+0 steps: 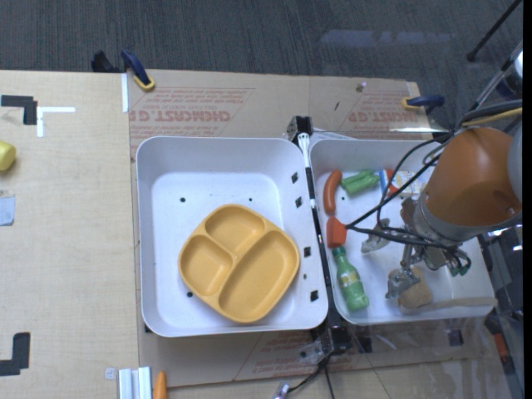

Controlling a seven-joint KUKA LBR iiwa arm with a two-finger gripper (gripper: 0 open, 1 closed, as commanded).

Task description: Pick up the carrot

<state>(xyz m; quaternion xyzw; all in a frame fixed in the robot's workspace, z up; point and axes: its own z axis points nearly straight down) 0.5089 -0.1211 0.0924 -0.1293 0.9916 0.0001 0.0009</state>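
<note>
The carrot (332,190) appears as a long orange-red piece lying along the left wall of the right bin (474,302), near its far end. A shorter orange-red piece (336,233) lies just in front of it. My gripper (404,283) hangs low over the front middle of the right bin, well to the right of the carrot and apart from it. It sits right against a tan lump (416,297). The arm's orange band (470,179) and cables cover much of the bin's right half.
A green bottle (350,281) lies by the right bin's left wall, in front of the orange pieces. A green item (359,181) rests at the far end. The left bin (158,248) holds a yellow divided plate (239,261). A yellow object (6,156) sits at the bench's far left.
</note>
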